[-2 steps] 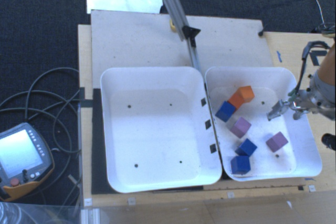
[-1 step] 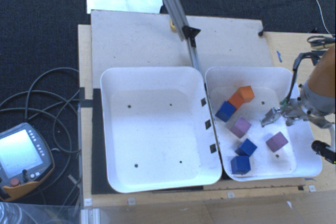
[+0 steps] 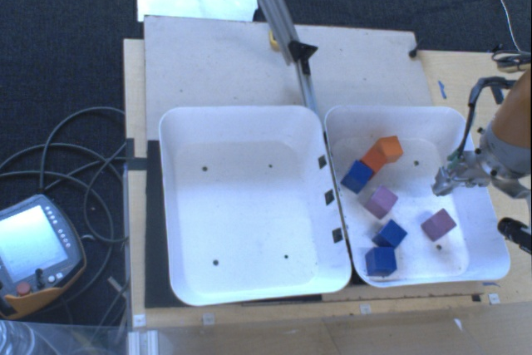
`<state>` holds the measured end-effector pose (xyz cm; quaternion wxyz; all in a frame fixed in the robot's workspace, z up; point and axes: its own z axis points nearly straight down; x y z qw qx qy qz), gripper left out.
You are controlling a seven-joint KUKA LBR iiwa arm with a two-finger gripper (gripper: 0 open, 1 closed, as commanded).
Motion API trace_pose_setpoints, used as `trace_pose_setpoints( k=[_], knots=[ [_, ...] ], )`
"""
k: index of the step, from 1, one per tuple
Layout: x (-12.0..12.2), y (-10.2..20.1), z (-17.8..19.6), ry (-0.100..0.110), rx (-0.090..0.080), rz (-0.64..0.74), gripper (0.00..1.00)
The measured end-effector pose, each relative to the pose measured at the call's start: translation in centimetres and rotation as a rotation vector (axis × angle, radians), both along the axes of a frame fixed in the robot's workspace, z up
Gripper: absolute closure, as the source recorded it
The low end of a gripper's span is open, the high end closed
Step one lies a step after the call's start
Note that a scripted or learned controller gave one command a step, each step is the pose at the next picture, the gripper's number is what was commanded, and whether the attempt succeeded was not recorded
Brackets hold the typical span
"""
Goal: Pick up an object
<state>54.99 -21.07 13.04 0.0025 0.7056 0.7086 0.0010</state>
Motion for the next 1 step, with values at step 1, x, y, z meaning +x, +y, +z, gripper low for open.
trace_pose_setpoints(
  k=[1],
  knots=[
    [0.76, -0.34, 4.61, -0.002, -0.001, 0.0, 1.0]
  ],
)
